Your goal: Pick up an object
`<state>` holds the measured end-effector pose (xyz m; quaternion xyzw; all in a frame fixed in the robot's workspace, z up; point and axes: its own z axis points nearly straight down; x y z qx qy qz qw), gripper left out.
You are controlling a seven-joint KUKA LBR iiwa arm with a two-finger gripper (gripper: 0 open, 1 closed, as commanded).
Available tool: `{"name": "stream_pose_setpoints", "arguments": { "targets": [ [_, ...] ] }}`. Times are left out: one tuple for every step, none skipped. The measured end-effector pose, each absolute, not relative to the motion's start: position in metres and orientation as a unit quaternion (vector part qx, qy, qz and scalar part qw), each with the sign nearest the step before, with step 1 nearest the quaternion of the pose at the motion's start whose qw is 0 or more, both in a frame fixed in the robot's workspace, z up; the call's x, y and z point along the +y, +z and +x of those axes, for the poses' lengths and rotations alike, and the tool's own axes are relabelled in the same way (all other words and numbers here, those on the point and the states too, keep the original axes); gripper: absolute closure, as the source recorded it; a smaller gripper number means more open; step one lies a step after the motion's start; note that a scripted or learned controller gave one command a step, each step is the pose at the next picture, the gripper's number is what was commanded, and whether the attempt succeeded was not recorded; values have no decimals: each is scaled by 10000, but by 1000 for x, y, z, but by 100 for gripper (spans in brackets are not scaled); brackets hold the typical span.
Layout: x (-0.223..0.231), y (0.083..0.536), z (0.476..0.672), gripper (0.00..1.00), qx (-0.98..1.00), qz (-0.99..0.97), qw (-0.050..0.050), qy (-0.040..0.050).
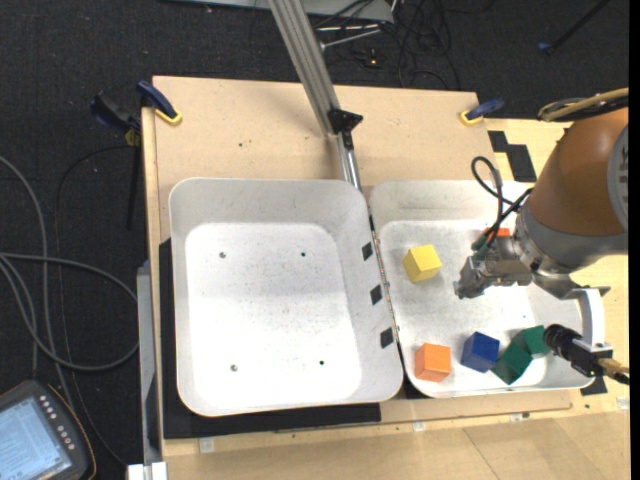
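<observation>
In the right bin (420, 208) lie a yellow block (423, 262) near its middle, an orange block (433, 361), a blue block (481, 351) and a green block (520, 353) along its front edge. My gripper (472, 283) hangs over the right half of this bin, to the right of the yellow block and above the blue one, apart from both. Nothing shows between its tips. A small red-orange piece (497, 234) peeks out behind the wrist.
The left bin (200, 208) sits beside the right one on the wooden bench (250, 128). A metal pole (310, 58) slants down to the bins' shared back edge. Clamps (160, 101) grip the bench's back corners. Cables trail by the wrist.
</observation>
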<state>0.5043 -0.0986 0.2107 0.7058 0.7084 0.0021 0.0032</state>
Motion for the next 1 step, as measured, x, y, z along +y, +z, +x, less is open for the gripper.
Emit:
{"name": "stream_pose_setpoints", "arguments": {
  "targets": [
    [-99,263,506,100,7085,7057,32,20]
  ]
}}
